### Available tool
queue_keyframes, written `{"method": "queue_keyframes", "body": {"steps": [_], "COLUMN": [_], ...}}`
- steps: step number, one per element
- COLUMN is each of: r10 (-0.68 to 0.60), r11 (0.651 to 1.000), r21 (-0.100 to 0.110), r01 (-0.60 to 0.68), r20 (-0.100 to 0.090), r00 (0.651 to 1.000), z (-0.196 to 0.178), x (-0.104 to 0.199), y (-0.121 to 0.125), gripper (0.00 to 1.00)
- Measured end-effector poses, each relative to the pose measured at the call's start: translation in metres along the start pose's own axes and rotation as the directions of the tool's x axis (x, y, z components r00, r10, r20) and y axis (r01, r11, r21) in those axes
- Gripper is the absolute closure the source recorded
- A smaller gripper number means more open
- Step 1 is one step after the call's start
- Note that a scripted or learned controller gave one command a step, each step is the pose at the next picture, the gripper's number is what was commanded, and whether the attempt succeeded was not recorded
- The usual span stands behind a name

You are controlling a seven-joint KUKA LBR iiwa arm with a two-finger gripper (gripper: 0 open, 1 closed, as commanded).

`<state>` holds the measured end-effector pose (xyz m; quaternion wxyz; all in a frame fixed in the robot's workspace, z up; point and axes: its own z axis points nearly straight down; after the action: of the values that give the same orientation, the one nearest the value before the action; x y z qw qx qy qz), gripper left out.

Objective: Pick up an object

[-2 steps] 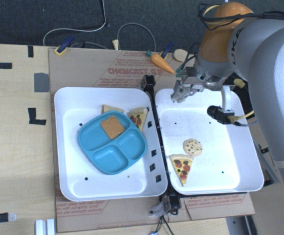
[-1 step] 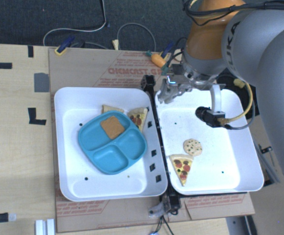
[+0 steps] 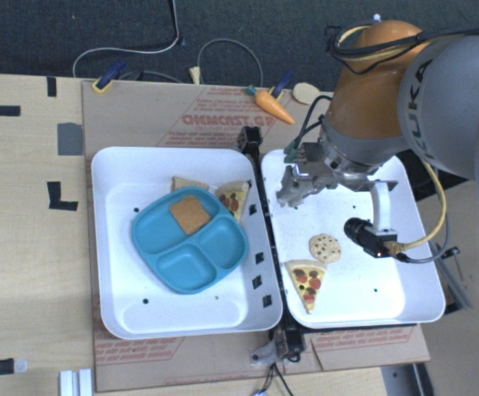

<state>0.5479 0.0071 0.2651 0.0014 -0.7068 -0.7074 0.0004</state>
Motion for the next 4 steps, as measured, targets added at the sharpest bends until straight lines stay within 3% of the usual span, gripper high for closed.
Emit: {"method": "queue_keyframes", "body": {"steps": [1, 2, 3, 4], "r10": [-0.001, 0.008, 0.004, -0.002], "r11": [1.0, 1.0, 1.0, 1.0], "r21": [-0.001, 0.009, -0.003, -0.011], "r01": [0.001, -0.008, -0.004, 0.002], "r20": [0.001, 0.004, 0.002, 0.003], "r00": [1.0, 1.0, 1.0, 1.0], "z": [0.001, 0.086, 0.176, 0.176], "x": [0.0, -0.064, -0.107, -0.13], "y": [0.002, -0.03, -0.024, 0.052], "gripper": [0.0, 0.0, 0.0, 0.0]}}
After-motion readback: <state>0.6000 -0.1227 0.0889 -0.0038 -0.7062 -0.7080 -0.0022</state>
